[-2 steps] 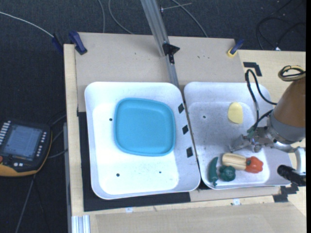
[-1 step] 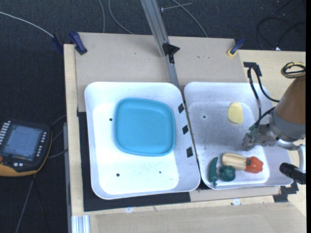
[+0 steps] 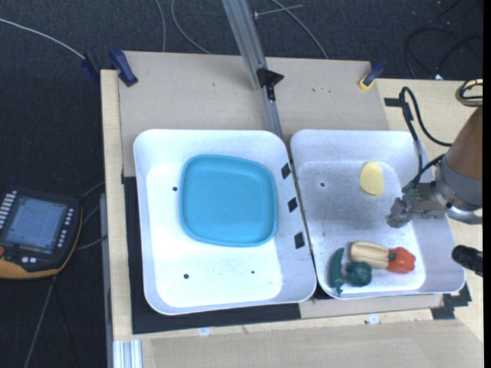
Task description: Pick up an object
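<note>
At the near edge of the right bin [image 3: 307, 278], a small cluster of toy foods is seen against the front wall. A dark green piece [image 3: 337, 269] lies at the left of the cluster, touching a rounder green piece [image 3: 359, 274]. Just behind these, a tan roll-shaped piece [image 3: 370, 252] is laid with its long axis running left to right, and a red piece [image 3: 400, 261] is set against its right end.

A little farther back, at the right side of the same bin, the tool [image 3: 399, 215] is seen low over the bin floor, carried by the grey arm reaching in from the right. Nothing is seen between its tips; how far it is opened cannot be told at this size and angle.

The coming move is judged to turn on one relation: the cluster lies toward the near side of the tool and slightly to its left, with the red piece nearest. The roll's long axis is set across the view, so it would be best straddled from front and back.

Farther back, a pale yellow piece [image 3: 372, 179] is found alone on the bin floor, up and to the left of the tool, apart from it.

In the left bin [image 3: 157, 205], a blue plate [image 3: 229, 199] is laid flat. Beyond both bins, the bench [image 3: 192, 90] is crossed by a slanted metal bar [image 3: 249, 37].
</note>
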Motion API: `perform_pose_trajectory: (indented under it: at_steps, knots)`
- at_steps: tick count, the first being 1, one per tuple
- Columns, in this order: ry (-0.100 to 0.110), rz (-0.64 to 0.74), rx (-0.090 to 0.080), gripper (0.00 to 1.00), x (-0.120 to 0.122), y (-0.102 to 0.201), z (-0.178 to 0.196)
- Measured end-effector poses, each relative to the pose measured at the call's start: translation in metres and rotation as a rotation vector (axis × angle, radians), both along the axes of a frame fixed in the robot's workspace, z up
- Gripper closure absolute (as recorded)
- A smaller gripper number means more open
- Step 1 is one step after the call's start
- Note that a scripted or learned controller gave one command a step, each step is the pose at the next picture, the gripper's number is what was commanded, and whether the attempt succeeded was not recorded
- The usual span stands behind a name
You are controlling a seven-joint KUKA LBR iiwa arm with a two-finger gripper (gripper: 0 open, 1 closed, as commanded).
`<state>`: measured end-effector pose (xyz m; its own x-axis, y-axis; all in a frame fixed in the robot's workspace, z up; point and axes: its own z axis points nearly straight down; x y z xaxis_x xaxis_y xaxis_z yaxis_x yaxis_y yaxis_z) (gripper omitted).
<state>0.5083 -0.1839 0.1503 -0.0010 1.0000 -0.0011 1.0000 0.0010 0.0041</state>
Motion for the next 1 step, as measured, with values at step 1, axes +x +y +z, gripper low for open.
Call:
perform_pose_trajectory:
  at_steps: [1]
  knots:
    - [-0.002,0.0,0.0,1.0,0.0047,0.0004,0.0623]
